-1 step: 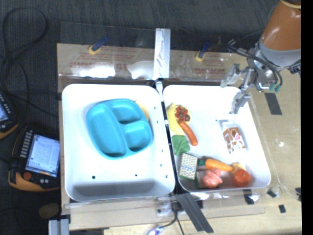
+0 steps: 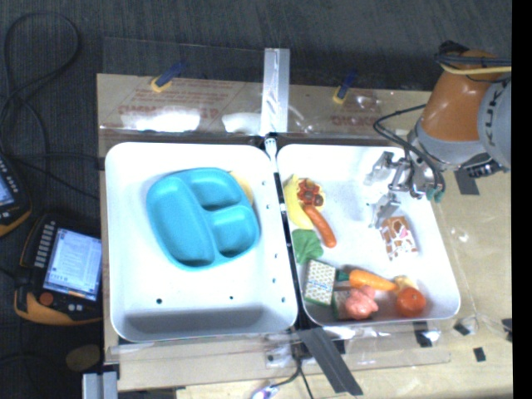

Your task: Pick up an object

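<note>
While the grey-and-orange arm reaches over the right bin, its gripper hangs with fingers spread apart, nothing between them. Just below it lies a brown-white patterned packet; print too small to read. Along the bin's left and front: hot dog, banana, carrot, tomato, checkered box. Left bin holds a blue divided tray. Faint unreadable red lettering on the back board.
</note>
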Available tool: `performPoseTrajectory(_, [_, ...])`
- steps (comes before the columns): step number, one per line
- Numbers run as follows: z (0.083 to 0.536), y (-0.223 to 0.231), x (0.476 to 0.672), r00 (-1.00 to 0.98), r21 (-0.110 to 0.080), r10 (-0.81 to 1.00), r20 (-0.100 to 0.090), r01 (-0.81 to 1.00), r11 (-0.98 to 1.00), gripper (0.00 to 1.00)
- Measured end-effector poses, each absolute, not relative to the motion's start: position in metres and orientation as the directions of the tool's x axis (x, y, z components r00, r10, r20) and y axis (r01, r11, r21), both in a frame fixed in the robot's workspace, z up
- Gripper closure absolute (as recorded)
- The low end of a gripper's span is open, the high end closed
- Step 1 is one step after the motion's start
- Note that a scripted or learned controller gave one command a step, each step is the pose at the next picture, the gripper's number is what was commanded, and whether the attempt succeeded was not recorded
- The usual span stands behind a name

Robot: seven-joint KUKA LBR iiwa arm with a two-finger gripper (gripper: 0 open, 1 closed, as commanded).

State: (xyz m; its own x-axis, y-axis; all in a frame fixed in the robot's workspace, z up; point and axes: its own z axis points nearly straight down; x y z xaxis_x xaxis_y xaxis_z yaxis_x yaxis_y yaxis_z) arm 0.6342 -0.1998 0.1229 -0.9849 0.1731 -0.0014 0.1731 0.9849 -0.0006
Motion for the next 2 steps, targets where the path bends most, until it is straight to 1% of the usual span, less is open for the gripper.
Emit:
performPoseTrajectory(1, [0.089,-0.169,0.645,-0.767,0.002,0.642,-0.010,0.642,0.767,0.00])
performPoseTrajectory(2, [0.104,-0.172,0.649,-0.394,-0.002,0.919,-0.004,0.919,0.394,0.00])
